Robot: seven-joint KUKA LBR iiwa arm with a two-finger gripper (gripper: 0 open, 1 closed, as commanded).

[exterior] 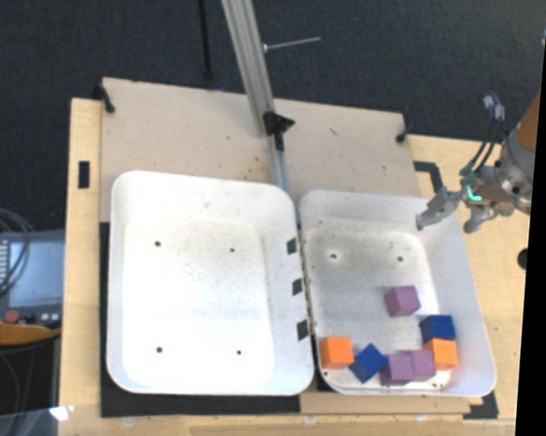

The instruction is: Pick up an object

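Six small blocks sit in the lower right of the frame, all inside the right bin (pixel 457 264): a purple block (pixel 401 300) alone near the middle, and below it a crowded row along the front wall, with an orange block (pixel 337 351), a blue block (pixel 369 362), a purple pair (pixel 409 367), and a second orange block (pixel 444 353) under another blue one (pixel 438 327). We see the gripper (pixel 454 212) at the upper right, over that bin's far rim, its fingers spread apart with nothing between them. The left bin (pixel 133 201) lies beside it. We judge the lone purple block the safer target. Going for the row risks trouble: the blocks touch one another and hug the wall, so a finger could land on a neighbour or pinch two at once.
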